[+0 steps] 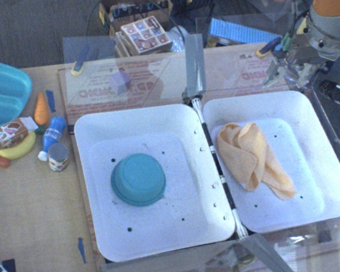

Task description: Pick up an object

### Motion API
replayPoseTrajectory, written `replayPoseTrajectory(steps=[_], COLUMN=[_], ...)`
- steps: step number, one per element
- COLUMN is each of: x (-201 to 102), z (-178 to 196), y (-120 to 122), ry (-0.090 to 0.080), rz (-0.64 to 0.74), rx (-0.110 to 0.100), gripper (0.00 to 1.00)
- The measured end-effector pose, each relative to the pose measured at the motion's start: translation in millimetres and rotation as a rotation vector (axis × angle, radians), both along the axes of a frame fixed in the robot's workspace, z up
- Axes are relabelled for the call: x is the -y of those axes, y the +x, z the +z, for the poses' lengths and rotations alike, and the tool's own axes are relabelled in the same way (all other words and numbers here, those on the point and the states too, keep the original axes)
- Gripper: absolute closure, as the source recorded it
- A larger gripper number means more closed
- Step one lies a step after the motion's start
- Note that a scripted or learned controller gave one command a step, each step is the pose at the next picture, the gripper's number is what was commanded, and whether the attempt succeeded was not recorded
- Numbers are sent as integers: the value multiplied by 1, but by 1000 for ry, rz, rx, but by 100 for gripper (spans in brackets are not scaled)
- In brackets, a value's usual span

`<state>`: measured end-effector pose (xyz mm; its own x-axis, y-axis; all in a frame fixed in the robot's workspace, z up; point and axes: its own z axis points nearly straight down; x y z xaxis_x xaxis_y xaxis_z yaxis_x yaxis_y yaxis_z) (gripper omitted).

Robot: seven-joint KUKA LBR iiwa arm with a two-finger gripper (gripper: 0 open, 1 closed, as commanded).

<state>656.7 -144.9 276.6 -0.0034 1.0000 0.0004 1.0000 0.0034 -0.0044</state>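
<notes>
- above the right bin's (pixel 326 143) far corner, the gripper (pixel 290 71) hung, seemingly spread and holding nothing.
- orange cloth (pixel 253 160) lay crumpled mid-bin, within reach.
- teal bowl (pixel 138 179) sat upside down in the left bin (pixel 95 136).

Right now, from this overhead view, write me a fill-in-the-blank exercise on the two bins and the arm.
1. The teal bowl sits upside down in the ____ bin.
2. The crumpled cloth in the right bin is ____ in colour.
3. The gripper hovers beyond the far edge of the ____ bin.
4. Each bin contains ____ object.

Missing words: left; orange; right; one
</notes>
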Motion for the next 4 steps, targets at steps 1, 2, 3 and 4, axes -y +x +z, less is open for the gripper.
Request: replayPoseTrajectory(steps=[1, 2, 3, 4], x=[-28, -38, -37, -120], z=[-178, -189, -180, -94], y=[0, -30, -29, 11], ry=[0, -1, -1, -1], rz=[146, 182, 178, 197], rx=[3, 12, 15, 3], gripper=[0, 0, 100, 100])
